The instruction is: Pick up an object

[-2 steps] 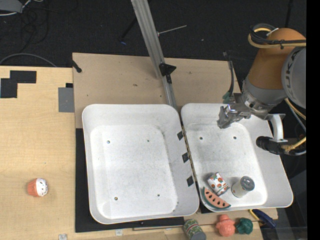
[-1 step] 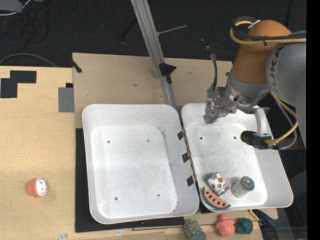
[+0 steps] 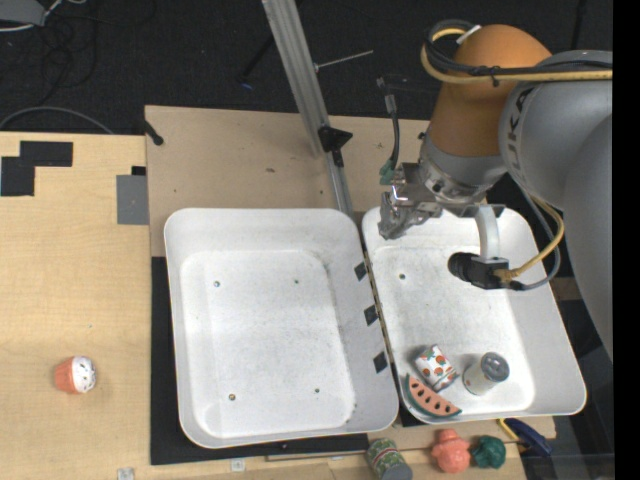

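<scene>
- A watermelon slice toy [image 3: 434, 395], a red-patterned white block [image 3: 435, 366] and a grey-capped cylinder [image 3: 486, 372] are lying together at the right bin's [image 3: 540, 388] near edge.
- The hand [image 3: 398, 214] is hovering over that bin's far left corner, well apart from them; its state cannot be determined.
- The left bin [image 3: 265, 328] is sitting alongside on the counter [image 3: 60, 288].

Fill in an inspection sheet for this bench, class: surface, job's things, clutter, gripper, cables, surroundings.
Surface: wooden bench bearing left bin and right bin.
Job's things: watermelon slice toy, patterned cube, grey-capped bottle, all at right bin's near end.
Clutter: orange-and-white ball on bench; small toys below right bin.
Gripper: gripper over right bin's far-left corner.
Cables: yellow-black cable along arm.
Surroundings: aluminium rail, dark floor.
</scene>
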You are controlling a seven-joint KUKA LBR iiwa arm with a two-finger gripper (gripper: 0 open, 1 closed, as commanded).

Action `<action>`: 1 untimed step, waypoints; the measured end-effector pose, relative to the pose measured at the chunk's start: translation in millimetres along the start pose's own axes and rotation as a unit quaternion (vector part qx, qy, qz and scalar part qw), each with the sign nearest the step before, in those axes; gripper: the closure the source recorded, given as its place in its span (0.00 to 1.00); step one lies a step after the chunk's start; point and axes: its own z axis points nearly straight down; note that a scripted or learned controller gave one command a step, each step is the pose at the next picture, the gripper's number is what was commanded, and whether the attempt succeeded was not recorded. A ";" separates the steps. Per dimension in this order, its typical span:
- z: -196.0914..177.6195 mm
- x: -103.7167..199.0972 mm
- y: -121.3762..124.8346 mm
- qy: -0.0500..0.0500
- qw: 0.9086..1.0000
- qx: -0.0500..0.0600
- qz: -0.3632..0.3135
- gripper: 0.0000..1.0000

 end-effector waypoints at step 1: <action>-2.4 46.1 14.1 0.000 1.000 0.000 0.000 1.00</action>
